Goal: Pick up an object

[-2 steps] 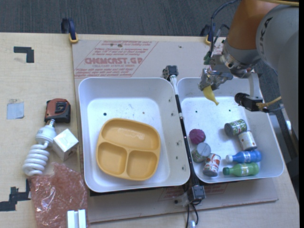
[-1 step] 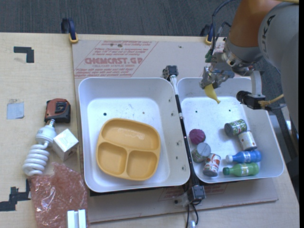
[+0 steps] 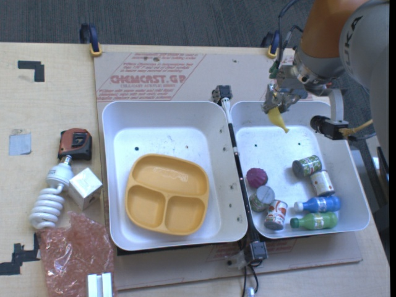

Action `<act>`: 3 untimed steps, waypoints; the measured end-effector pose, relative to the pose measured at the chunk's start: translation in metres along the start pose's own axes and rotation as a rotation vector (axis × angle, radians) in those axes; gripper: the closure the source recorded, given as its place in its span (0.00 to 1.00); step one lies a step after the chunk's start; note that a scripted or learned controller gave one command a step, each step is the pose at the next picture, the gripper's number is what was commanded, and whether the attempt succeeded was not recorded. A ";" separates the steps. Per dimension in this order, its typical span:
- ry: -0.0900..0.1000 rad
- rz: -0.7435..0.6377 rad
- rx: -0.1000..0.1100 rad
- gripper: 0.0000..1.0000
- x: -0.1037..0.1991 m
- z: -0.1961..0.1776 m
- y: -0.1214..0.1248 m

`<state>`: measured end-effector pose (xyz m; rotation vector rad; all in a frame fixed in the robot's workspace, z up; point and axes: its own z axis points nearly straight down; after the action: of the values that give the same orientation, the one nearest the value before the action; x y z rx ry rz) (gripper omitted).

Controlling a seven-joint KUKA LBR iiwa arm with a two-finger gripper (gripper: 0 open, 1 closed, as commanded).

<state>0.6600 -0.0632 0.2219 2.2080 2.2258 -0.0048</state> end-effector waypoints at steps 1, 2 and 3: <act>-0.002 -0.002 -0.001 1.00 0.000 -0.010 0.001; -0.003 -0.004 -0.003 1.00 -0.001 -0.020 0.001; 0.006 0.007 0.003 1.00 0.066 -0.011 0.000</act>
<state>0.6589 0.0027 0.2329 2.2197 2.2227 -0.0016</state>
